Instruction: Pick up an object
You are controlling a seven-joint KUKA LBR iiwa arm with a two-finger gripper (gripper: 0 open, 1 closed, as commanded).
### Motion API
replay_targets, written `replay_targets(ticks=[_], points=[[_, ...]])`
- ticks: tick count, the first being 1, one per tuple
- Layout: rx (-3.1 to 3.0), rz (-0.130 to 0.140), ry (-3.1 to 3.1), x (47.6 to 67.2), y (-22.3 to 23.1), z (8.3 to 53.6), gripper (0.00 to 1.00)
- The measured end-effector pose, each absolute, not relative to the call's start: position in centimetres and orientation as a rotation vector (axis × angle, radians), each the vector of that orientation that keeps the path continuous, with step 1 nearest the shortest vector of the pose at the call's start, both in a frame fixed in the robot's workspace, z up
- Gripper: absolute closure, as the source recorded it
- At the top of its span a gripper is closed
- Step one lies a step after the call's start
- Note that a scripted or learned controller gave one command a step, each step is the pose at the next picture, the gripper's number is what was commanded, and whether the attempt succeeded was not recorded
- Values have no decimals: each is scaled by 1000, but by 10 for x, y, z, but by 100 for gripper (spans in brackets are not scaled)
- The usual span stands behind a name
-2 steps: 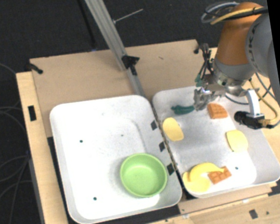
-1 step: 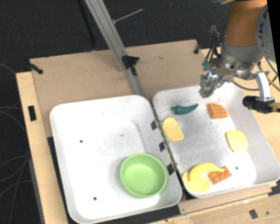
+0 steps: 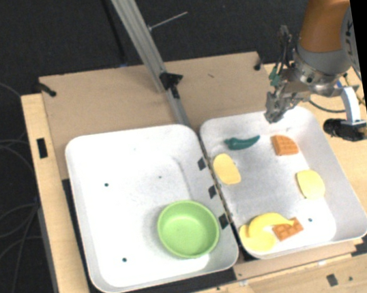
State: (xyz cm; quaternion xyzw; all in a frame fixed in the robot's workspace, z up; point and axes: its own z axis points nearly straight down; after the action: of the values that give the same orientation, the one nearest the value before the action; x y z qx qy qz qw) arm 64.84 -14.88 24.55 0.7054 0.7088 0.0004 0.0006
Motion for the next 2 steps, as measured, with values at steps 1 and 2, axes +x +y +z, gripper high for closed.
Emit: replay_targets(ticks=[1,2], points=[[2217,1,2223,623,-99,239,100],[2218,2,2225,601,-56,249,100]])
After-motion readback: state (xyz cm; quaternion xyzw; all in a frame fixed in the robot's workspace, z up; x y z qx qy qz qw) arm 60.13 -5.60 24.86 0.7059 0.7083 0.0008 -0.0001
